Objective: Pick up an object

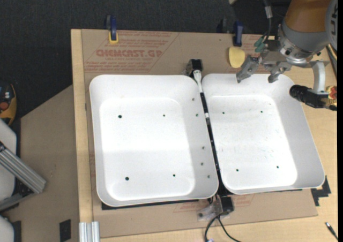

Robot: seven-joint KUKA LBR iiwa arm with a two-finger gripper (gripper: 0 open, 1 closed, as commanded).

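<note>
1. The gripper (259,74) hangs over the far rim of the right bin (300,128), its two fingers spread apart with nothing between them. It is released, not grasping.

2. Just beside the gripper, on its left and slightly farther back, a small pale yellow object (236,57) lies on the brown bench board (80,128), outside both bins. It looks rounded and soft, perhaps foam, though I cannot say for certain. It is the only loose thing near the tool, so I judge it to be the thing to pick.

3. The left bin (99,128) sits well off to the gripper's left, past the black strip (206,123) joining the two bins.

4. Blue clamps (238,33) pin the board's far edge, presumably so nothing shifts while the arm works; one stands just behind the yellow object.

5. With the object off to the side rather than under the fingers, the pick seems not yet begun. The clamp and the bin's rim crowd it, which could spoil a descent.
</note>
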